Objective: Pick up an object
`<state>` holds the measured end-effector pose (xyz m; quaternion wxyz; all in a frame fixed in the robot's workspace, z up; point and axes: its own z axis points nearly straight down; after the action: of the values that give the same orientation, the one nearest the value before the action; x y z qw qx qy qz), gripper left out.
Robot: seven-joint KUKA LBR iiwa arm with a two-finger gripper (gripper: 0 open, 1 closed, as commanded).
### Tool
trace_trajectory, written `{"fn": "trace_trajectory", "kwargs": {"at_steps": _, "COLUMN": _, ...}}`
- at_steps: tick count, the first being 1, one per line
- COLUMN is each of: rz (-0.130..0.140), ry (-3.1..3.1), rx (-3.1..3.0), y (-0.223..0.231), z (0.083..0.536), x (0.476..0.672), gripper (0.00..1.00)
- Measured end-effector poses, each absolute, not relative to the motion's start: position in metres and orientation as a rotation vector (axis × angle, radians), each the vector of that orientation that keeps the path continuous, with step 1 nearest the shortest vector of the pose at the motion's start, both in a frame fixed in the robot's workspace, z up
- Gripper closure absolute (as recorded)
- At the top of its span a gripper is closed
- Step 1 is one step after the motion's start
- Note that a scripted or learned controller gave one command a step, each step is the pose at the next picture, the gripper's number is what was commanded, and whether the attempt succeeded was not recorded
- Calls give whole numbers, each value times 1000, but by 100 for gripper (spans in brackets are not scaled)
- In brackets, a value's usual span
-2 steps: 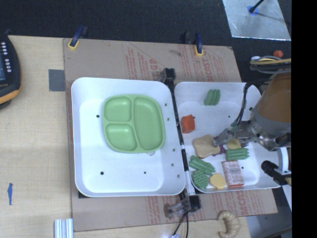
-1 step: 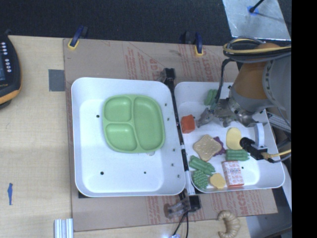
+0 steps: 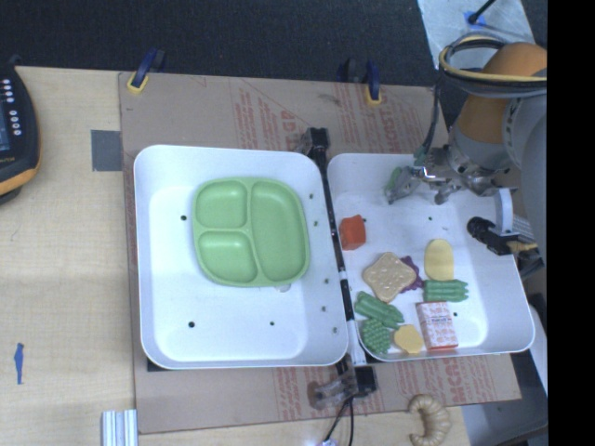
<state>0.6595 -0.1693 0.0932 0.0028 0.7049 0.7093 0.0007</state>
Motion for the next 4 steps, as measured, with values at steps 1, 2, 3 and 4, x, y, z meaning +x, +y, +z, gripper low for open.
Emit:
{"fn": "trace_trajectory", "kwargs": {"at_steps": 1, "rz": -10, "ry": 2225, "rx": 2226, "y": -204, "z": 92, "x": 592, "gripper": 0}}
{"fn": "trace_trajectory", "kwargs": {"at_steps": 2, "rz": -8, "ry": 2230, "rx": 2222, "y": -189, "z": 91, "x": 551, "gripper": 0}}
{"fn": "trace_trajectory", "kwargs": {"at_steps": 3, "rz": -6, "ry": 2230, "rx": 2217, "y": -190, "z": 102, "x": 554, "gripper": 100}}
{"fn": "trace_trajectory", "kwargs": {"at_steps": 4, "rz": -2, "ry": 2234, "rx": 2215, "y": -148, "z": 141, "x": 541, "gripper": 100}}
